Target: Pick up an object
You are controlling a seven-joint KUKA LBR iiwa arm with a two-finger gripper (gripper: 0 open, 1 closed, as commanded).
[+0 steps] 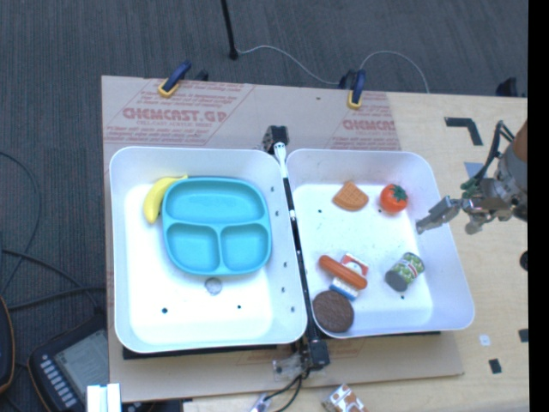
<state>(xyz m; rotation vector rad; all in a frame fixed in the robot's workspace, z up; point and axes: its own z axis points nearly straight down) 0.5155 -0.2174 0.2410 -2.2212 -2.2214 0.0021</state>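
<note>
Your gripper [455, 215] is hovering over the right white bin's [446, 312] rim, jaws spread wide and gripping nothing. The small green-labelled can [405, 272] is lying nearby: light, rigid, slippery; pinch across its 2 curved sides.

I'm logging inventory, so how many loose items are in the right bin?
5: bread slice and tomato at the back, hot dog in the middle, can right, cookie front.

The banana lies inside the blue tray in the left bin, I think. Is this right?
Not quite. In the camera view the banana lies beside the blue tray, against its left edge, on the white floor of the left bin, not inside the tray.
</note>
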